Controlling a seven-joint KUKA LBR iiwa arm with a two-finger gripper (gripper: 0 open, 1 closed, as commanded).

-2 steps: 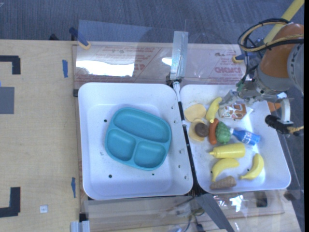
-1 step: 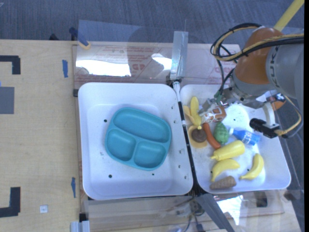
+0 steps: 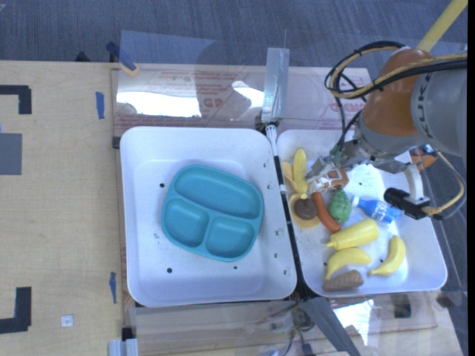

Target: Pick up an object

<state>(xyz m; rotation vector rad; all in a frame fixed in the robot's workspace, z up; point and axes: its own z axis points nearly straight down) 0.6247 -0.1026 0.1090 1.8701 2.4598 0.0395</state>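
Clutter fills the right bin (image 3: 434,269), and the end effector (image 3: 332,166) hangs low over its upper left part; from here I cannot tell its state, or whether it has anything. Just under it lie a small printed packet (image 3: 335,176), an orange carrot (image 3: 324,208) and a green broccoli piece (image 3: 341,205), with a yellow banana (image 3: 299,170) to the left by the bin's wall. Further out sit a blue bottle (image 3: 375,211), a yellow pepper (image 3: 355,234) and more yellow fruit (image 3: 392,256) toward the front. These look like light, hard plastic toys, smooth and liable to slip; the carrot's narrow middle seems the easiest hold. The left bin (image 3: 141,221) carries a teal divided plate (image 3: 213,212).
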